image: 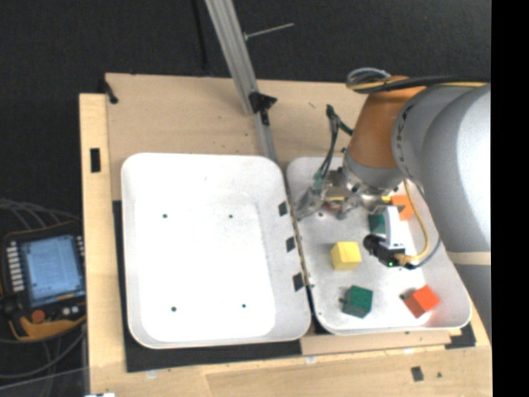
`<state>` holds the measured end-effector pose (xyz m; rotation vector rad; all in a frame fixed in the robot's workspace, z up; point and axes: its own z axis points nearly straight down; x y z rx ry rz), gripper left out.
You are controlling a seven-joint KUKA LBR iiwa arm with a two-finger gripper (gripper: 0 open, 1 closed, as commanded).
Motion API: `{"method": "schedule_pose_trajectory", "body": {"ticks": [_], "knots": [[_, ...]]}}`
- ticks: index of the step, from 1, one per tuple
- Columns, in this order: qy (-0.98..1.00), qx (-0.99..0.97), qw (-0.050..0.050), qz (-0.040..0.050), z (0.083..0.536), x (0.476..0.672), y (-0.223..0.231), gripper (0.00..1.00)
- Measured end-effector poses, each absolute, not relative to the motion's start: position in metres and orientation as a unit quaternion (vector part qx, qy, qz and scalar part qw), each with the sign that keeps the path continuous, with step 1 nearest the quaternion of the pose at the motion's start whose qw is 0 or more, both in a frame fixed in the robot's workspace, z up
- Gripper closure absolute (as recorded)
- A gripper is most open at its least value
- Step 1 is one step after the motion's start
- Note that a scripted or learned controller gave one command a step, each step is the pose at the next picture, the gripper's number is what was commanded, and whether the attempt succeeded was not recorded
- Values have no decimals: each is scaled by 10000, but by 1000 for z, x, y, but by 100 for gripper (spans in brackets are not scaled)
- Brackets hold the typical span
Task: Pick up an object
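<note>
Left bin bare. Right bin: yellow block at centre, green block at 6, orange block at 4. Gripper at 11; pincer state can't tell. Yellow block looks light, rigid; grip flat opposite sides.

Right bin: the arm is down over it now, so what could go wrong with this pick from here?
1. The end effector sits near the right bin's inner wall, apart from the yellow block, so it may close on nothing.
2. The arm hides the bin's far corner; something orange and green under it could get knocked.
</note>
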<state>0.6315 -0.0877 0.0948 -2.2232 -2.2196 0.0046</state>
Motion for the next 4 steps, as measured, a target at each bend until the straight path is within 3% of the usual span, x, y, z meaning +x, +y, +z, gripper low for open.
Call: {"method": "schedule_pose_trajectory", "body": {"ticks": [1, 4], "knots": [[-7042, -7100, -22, -14, 109, 633, -89, 100], [-7081, -7061, -29, -22, 265, 631, -94, 100]]}}
